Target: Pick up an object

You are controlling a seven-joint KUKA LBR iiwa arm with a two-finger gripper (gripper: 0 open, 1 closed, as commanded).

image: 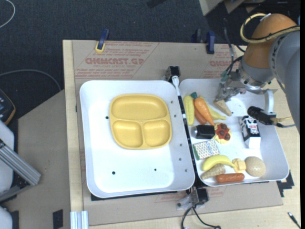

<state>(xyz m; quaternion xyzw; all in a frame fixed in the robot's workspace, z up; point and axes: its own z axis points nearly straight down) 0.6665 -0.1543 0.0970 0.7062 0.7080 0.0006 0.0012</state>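
- Gripper (229,90) low over the far edge of the right bin (281,152); cannot tell how the jaws stand.
- Pale wedge-shaped piece (222,106) just beside the gripper; contact unclear.
- Carrot (203,109) and corn cob (189,109) lie side by side by the right bin's far left corner.
- Banana (217,162), sausage (229,178) and round tan ball (255,166) along its near edge.
- Small milk carton (250,130) towards its right edge.
- Yellow divided plate (140,120) sits in the left bin (95,171), nearer the far edge.
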